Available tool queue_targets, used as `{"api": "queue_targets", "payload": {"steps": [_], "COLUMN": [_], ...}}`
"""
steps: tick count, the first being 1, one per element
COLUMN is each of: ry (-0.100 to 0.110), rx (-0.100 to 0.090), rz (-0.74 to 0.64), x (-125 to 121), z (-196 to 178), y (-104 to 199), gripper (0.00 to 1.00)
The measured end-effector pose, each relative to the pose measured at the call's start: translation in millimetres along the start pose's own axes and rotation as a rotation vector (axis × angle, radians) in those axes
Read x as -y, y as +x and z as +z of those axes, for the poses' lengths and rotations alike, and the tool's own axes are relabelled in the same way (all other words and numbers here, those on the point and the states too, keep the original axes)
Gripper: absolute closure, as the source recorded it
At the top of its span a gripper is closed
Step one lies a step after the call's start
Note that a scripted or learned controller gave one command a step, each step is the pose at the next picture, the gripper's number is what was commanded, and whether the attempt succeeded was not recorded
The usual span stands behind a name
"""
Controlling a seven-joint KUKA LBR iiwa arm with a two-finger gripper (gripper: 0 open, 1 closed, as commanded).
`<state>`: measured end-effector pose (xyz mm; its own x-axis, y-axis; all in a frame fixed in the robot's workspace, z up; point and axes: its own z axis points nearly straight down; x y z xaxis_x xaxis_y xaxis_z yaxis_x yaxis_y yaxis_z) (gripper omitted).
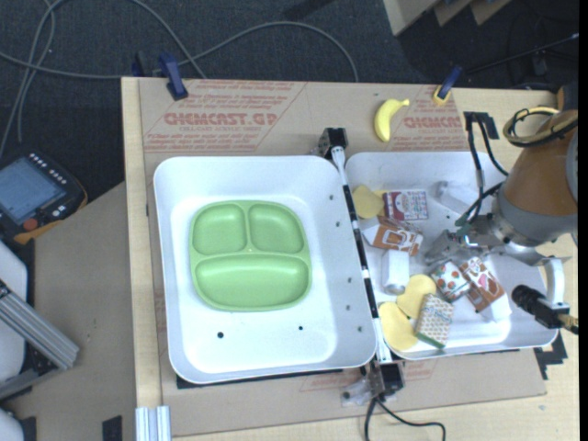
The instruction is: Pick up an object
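Starting at the left, the wide shallow white plastic bin [175, 246] holds a pale green three-compartment plate [250, 255] lying flat near its middle, with nothing on it. Past the black hinge line between the two containers, a small yellow plastic banana [390, 118] lies on the cardboard bench top [230, 118], just beyond the far rim of the right white bin [524, 333]. That right bin carries the clutter: a red-and-white printed packet [405, 205] near the far wall, an orange-brown snack packet [393, 239] below it, a small white cylinder [397, 269], flat yellow rounded pieces [404, 312] at the near left corner with a checked sponge-like block [434, 320] resting on them, and two brown-red wrapped sweets [469, 281] just right of centre. The grey two-finger gripper [457, 243] hangs low over the bin's middle, directly beside those sweets and near the orange-brown packet; whether the claw is spread or closed cannot be told from this angle, and nothing is visibly caught in it. The grasp looks not yet made. To do it well, I would settle on one candidate, probably the nearest sweet wrapper, centre the claw over it so both sides get purchase, descend straight to avoid nudging neighbours, and lift slowly, since thin crinkly wrappers lying flat are likely to slip.
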<state>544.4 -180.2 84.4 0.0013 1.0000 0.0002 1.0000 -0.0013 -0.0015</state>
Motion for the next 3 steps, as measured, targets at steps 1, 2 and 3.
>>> {"api": "queue_targets", "payload": {"steps": [1, 2, 3], "ry": [0.000, -0.001, -0.003], "rx": [-0.001, 0.000, 0.000], "rz": [-0.003, -0.001, 0.000], "x": [13, 51, 50], "z": [0, 0, -10], "y": [62, 67, 67], "gripper": [0.00, 0.00, 1.00]}}
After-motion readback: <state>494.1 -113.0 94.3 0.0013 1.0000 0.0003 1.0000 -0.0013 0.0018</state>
